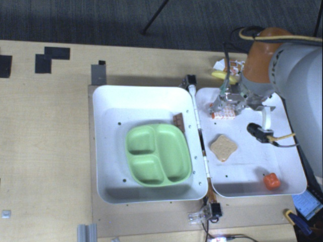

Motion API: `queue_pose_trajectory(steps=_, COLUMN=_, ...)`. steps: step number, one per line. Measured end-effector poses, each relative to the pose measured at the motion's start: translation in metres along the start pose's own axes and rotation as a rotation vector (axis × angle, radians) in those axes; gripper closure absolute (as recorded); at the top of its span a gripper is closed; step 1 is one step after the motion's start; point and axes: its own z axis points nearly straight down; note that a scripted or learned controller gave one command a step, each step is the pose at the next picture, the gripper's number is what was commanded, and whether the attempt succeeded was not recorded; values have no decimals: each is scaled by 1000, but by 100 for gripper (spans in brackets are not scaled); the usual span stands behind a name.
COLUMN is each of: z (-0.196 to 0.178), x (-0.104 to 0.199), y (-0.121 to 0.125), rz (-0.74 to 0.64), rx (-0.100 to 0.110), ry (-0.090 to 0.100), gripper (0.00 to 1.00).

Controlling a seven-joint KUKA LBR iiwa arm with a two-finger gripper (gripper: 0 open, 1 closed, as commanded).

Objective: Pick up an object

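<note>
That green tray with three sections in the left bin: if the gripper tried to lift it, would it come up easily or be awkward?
Probably awkward. The green tray looks like stiff moulded plastic, so it should hold its shape and is likely light for its size. It lies flat and fills much of the left bin, so two fingers would probably need a rim; the glossy surface may slip.

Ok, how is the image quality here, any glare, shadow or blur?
Camera view: even, soft lighting; mild washout on the shallow white right bin; the green three-compartment plastic tray is sharp, with a soft shadow along the left bin's near wall; the claw area looks cluttered and indistinct.
</note>
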Motion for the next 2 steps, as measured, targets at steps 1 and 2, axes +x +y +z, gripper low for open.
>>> queue_pose_trajectory(steps=1, z=-99, x=74, y=-40, rz=2, rx=2, ry=1, gripper=100)
queue_pose_trajectory(steps=2, z=-125, x=140, y=-94, rz=2, rx=6, ry=1, gripper=100)
